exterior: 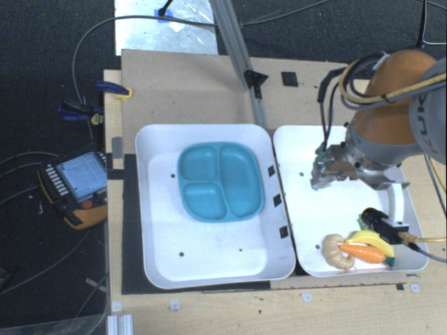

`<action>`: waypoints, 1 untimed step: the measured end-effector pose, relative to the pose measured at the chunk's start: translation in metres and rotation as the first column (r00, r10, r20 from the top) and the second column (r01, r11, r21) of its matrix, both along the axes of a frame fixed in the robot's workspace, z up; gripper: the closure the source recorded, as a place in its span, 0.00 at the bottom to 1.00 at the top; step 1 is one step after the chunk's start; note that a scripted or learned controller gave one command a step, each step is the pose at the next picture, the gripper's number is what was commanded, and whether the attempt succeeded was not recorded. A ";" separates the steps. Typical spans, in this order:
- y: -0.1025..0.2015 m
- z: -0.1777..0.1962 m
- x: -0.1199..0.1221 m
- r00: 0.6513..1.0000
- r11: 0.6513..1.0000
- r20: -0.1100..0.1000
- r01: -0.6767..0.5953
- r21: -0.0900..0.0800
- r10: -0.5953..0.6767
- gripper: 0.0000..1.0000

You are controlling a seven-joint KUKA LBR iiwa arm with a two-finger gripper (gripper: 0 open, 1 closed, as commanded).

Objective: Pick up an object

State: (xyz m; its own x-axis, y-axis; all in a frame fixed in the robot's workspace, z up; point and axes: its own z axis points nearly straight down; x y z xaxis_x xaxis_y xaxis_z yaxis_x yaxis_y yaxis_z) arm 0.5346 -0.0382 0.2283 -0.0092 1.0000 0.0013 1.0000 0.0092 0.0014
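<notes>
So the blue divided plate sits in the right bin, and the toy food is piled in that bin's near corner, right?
Not quite. The blue divided plate sits in the left bin, as the camera view shows. The toy food is indeed piled in the right bin's near corner.

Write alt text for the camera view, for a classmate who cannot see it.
A grey and orange robot arm reaches from the right over the right white bin, its pincer above bare floor. Small toy foods cluster in that bin's near right corner. The left bin holds a blue divided plate.
</notes>
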 end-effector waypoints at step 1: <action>0.055 -0.010 0.004 1.000 1.000 -0.001 -0.001 0.000 0.001 1.00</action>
